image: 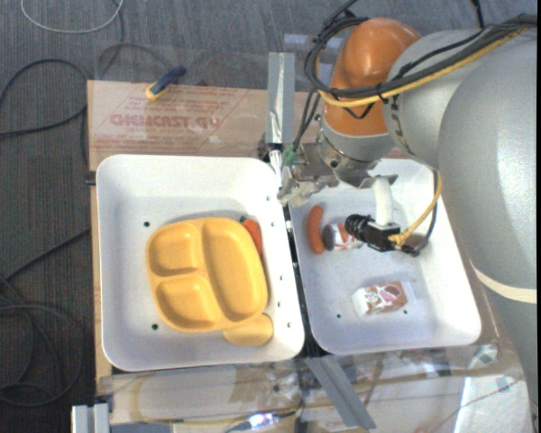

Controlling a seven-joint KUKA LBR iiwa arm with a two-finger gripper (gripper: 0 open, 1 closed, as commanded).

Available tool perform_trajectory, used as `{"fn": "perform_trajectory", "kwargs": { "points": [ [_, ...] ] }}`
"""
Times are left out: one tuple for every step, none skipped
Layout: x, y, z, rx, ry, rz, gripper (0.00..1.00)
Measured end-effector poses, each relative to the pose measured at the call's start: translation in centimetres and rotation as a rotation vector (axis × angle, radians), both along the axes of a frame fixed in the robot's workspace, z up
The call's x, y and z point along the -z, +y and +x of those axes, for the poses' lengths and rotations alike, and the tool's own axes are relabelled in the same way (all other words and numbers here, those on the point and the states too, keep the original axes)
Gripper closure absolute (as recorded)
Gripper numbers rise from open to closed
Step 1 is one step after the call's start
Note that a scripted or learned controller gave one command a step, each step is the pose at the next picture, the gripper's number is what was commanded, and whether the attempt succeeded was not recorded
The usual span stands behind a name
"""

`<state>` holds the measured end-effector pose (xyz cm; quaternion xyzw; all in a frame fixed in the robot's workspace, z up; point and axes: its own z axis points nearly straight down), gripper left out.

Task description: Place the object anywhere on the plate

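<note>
A yellow plate (207,273) with three compartments lies in the left bin (126,197). An orange carrot-like piece (254,237) rests against the plate's right rim, and a pale yellow rounded piece (250,331) sits at its lower right corner. In the right bin (451,323) lie a reddish-brown sausage (316,230), a small red and white item (339,236) beside it, and a clear packet with a red and brown label (381,298). My gripper (291,188) hangs low over the divider between the bins, just above and left of the sausage. Nothing shows in its grasp.
The arm's large grey body covers the right side of the right bin. A cardboard sheet (176,120) with a small blue and yellow tool (165,80) lies behind the left bin. Cables run across the floor at left.
</note>
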<state>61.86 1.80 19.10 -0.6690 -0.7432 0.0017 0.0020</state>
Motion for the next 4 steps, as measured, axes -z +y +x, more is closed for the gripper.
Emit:
{"fn": "perform_trajectory", "kwargs": {
  "points": [
    [-3.18, 3.89, -5.25, -0.131, -0.002, -0.001, 1.0],
    [-3.16, 3.88, -5.26, -0.131, -0.002, -0.001, 0.0],
    [-3.95, 3.87, -5.27, -0.131, 0.001, 0.0, 1.0],
    [-3.94, 3.86, -5.27, -0.131, 0.001, 0.0, 0.0]
  ]
}}
